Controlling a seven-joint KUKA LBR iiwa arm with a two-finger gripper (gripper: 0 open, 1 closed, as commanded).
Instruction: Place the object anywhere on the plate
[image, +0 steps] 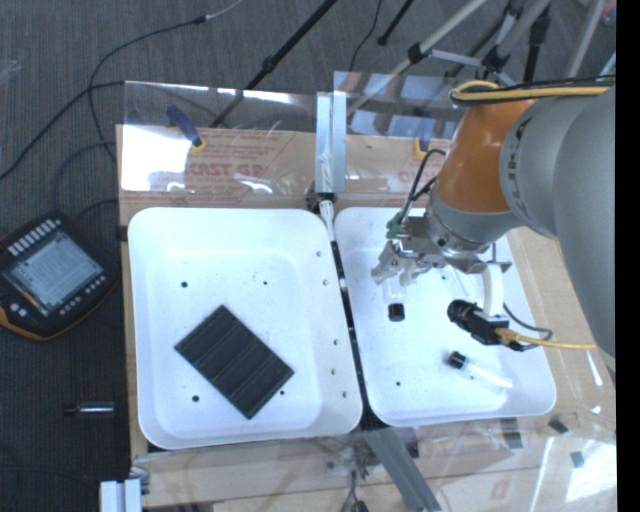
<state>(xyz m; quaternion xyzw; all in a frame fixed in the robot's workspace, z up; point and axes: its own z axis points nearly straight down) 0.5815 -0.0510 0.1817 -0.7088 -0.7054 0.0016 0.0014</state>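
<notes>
You have two white bins on the table: the left bin (150, 400) holds one dark ribbed plate (234, 360); the right bin (530, 390) holds one small black-capped object (470, 367). The gripper (397, 272) hovers above the right bin; I cannot tell its state. One pendant (50, 272) lies on grey carpet.

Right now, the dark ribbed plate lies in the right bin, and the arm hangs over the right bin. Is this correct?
Not quite. The camera view shows the dark ribbed plate lying in the left bin. The arm does hang over the right bin.
</notes>
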